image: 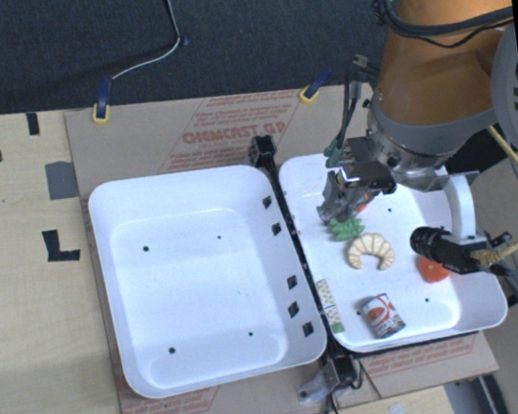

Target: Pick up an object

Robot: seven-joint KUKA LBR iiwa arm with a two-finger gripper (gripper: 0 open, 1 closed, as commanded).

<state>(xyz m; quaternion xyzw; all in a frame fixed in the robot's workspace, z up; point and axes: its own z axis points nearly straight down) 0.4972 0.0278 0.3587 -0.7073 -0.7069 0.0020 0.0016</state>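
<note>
Nearest, a small red-and-white can (381, 316) lying in the right bin (472, 313). Farther, a croissant (371, 251), then a green toy (344, 229). Gripper (338, 202) low over the green toy, maybe touching; finger spread too blurry to tell. Orange-banded arm (441, 45) bent down from the right.

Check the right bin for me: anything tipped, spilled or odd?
Nothing spilled. The small can lies tilted on its side near the right bin's front edge. The gripper sits low over the green item, beside the croissant.

L bin (118, 210), cardboard sheet (221, 135), white cable (158, 54), maybe clips
</note>
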